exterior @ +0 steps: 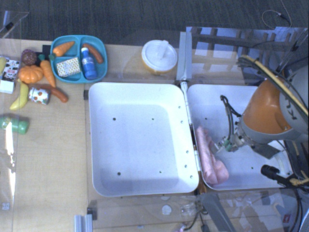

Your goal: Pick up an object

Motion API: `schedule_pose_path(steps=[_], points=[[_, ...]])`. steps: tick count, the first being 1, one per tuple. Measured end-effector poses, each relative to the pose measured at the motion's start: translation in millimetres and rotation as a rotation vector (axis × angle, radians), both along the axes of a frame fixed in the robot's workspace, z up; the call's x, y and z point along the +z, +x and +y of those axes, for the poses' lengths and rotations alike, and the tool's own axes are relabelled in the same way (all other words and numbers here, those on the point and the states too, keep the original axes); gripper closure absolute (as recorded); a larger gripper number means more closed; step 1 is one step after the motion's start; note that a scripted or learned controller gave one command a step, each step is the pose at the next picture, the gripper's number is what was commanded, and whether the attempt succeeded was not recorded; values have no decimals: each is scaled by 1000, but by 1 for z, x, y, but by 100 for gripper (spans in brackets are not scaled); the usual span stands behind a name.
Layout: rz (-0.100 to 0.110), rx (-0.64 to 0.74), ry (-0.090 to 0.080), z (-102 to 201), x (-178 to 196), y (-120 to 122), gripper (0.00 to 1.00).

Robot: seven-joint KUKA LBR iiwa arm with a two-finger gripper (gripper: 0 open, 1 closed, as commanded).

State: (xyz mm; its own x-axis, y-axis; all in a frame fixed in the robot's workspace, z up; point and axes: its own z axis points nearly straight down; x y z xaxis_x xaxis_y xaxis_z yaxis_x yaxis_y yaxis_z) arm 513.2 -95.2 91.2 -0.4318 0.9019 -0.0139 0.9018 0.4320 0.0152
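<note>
Pink object (210, 158) (long axis along right bin's (251, 93) left wall) lies flat; tool (227, 145) beside it, grip state unclear.

No text, brand, number or sign can be read with certainty. A printed pattern is seen on a small card (10, 70) at the left edge of the bench, and a printed wrap is carried by a small can (38, 95) beside it — the marks are too small to be read. A label is also borne by the blue bottle (88, 62) in the blue tray (99, 46) — it is blurred.
</note>
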Motion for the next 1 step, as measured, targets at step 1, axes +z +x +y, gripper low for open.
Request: schedule_pose_path(steps=[1], points=[[13,-35,3,3,6,81,0]])
